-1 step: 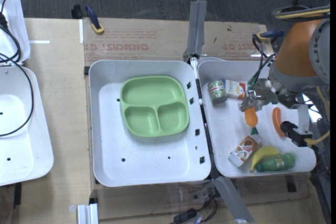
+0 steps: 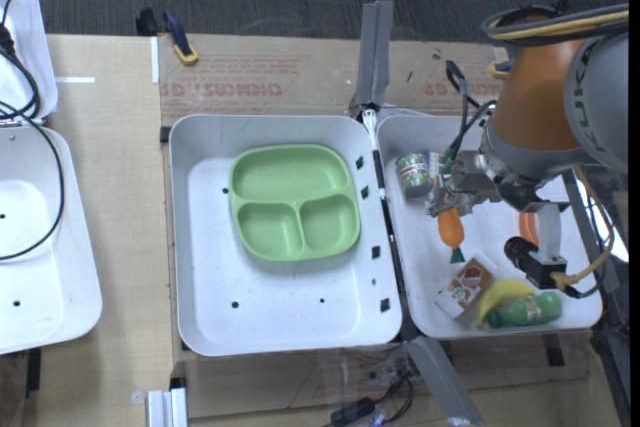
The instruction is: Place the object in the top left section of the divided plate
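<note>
Where the jaws (image 2: 452, 203) reach down over the right bin (image 2: 585, 310), they sit just above the top end of an orange carrot (image 2: 452, 229), which lies upright on the bin floor with a small green tip at its lower end; whether the jaws are clenched on it or released cannot be told from this slanted view. The grey arm (image 2: 560, 95), with its orange band, leans in from the right and bends down over the upper half of that bin, cables looping beside it.

Just to the left of the jaws a small can (image 2: 413, 170) with a green label lies near the bin's upper left corner. Below the carrot rest a small printed packet (image 2: 462, 289), a yellow banana (image 2: 503, 295) and a green bottle (image 2: 528, 311), close together at the bin's lower edge. Another orange piece (image 2: 529, 226) shows just beside the arm's black fitting.

The green divided plate (image 2: 296, 201) lies in the left bin (image 2: 190, 245), well apart from the carrot, with the raised wall between the bins standing in between. Its one wide section lies along the top, two smaller ones below. Both bins rest on the tabletop (image 2: 110, 95).
</note>
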Controlling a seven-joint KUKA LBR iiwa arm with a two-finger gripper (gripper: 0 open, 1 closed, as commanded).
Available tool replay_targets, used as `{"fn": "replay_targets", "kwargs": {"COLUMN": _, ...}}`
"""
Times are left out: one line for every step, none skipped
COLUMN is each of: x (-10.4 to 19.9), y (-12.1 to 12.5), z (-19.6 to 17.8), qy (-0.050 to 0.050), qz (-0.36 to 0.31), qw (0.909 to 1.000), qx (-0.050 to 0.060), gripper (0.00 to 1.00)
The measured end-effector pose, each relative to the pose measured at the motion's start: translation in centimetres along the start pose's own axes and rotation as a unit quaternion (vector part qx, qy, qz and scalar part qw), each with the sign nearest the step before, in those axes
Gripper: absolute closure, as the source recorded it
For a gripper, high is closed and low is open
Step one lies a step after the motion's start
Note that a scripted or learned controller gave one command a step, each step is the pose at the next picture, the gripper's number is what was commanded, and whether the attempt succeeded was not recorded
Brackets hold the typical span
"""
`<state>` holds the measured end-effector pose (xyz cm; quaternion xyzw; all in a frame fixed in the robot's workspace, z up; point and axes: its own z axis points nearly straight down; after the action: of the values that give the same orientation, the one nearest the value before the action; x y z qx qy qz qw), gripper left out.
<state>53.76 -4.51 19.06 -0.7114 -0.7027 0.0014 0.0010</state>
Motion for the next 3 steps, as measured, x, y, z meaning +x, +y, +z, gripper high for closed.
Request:
{"fn": "replay_targets", "kwargs": {"x": 5.4, "y": -0.2, "z": -0.6, "qy": 0.0, "qz": -0.174, "qw": 0.9847, "qx": 0.0, "gripper": 1.0}}
{"fn": "replay_targets", "kwargs": {"x": 13.3, "y": -0.3, "z": 0.0, "qy": -0.001, "qz": -0.203, "qw": 0.9791, "qx": 0.0, "gripper": 1.0}}
{"fn": "replay_targets", "kwargs": {"x": 16.4, "y": 5.4, "z": 3.2, "qy": -0.001, "qz": -0.223, "qw": 0.9747, "qx": 0.0, "gripper": 1.0}}
